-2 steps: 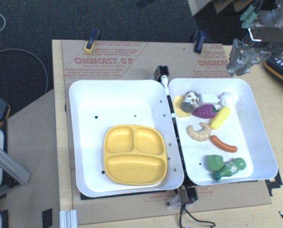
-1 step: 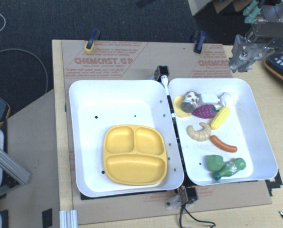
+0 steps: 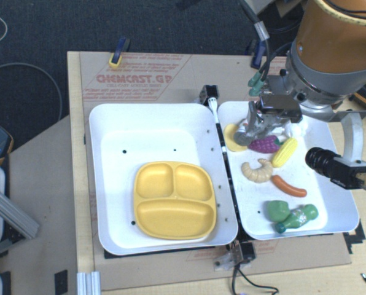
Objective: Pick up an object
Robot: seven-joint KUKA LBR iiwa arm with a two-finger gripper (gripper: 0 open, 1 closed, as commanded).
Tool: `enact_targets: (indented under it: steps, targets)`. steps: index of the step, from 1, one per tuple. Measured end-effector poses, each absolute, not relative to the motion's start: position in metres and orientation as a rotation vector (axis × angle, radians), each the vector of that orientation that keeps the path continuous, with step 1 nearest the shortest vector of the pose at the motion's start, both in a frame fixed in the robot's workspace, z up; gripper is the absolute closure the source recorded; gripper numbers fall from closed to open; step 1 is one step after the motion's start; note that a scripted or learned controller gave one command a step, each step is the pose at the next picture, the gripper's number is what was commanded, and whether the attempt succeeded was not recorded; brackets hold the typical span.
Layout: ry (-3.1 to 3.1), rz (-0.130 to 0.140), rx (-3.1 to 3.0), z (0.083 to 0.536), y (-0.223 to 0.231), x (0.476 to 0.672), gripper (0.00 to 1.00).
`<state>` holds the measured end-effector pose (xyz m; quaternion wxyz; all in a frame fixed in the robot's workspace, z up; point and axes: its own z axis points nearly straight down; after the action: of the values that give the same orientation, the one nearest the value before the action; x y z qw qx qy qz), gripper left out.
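Tool (image 3: 261, 129) is hovering directly over purple grapes (image 3: 264, 144) in right bin (image 3: 346, 201); cannot tell its opening or hold.

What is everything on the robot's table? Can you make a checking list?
Surface: bench board bears two white bins, left bin, right bin.
Job's things: right bin holds purple grapes, corn, croissant, sausage, green vegetables, a yellow piece.
Clutter: yellow divided plate in left bin.
Grippers: gripper low over the grapes; grasp unclear.
Cables: wires on dark floor, cable at front edge.
Surroundings: clamps on bench edge.
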<state>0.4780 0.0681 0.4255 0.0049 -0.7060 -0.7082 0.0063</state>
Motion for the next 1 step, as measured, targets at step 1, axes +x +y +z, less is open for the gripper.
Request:
enact_targets:
  steps: [1]
  targets:
    - [-2.216, -0.007, -2.239, 0.4888, -0.0304, 0.4794, 1.0]
